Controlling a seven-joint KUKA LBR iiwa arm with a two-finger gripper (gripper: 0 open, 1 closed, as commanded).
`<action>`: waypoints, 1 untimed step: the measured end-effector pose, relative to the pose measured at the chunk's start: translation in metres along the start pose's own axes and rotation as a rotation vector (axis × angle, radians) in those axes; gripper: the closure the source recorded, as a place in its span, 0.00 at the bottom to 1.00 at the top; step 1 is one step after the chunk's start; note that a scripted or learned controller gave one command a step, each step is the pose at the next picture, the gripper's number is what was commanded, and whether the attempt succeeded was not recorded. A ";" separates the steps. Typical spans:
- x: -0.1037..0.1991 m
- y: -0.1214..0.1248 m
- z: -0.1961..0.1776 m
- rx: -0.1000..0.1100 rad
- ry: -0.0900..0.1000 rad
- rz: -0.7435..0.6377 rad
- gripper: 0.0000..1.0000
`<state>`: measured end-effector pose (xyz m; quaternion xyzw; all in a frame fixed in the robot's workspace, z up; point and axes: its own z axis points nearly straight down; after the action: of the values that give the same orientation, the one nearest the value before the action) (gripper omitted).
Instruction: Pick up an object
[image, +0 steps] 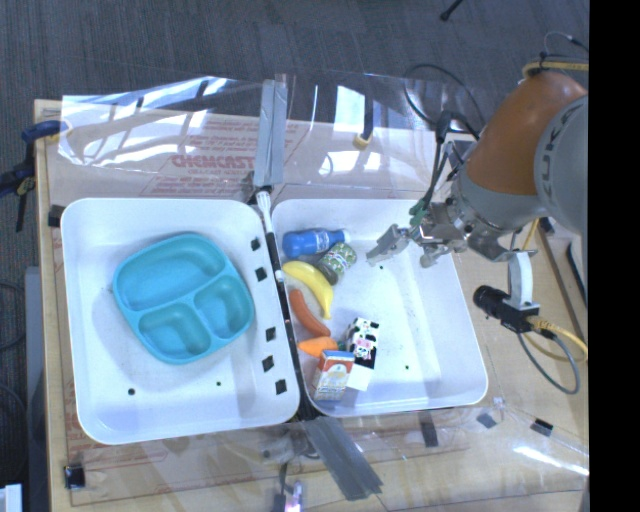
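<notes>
The hand (400, 243) hovers over the right bin (440, 330), fingers spread apart and gripping nothing, right of the banana (310, 283).

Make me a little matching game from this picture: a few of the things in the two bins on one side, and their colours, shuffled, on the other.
Things:
1. divided plate
2. banana
3. bottle
4. carrot

Colours:
A. yellow
B. orange
C. turquoise
D. dark blue with a pale cap

Pairs: 1-C, 2-A, 3-D, 4-B

The plate lies in the left bin; the other three lie along the left side of the right bin.
</notes>
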<state>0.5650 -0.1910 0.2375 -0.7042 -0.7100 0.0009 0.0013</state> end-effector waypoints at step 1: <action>0.013 -0.051 0.146 -0.001 0.001 -0.071 0.00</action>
<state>0.5135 -0.1788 0.0916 -0.6784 -0.7347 0.0003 0.0012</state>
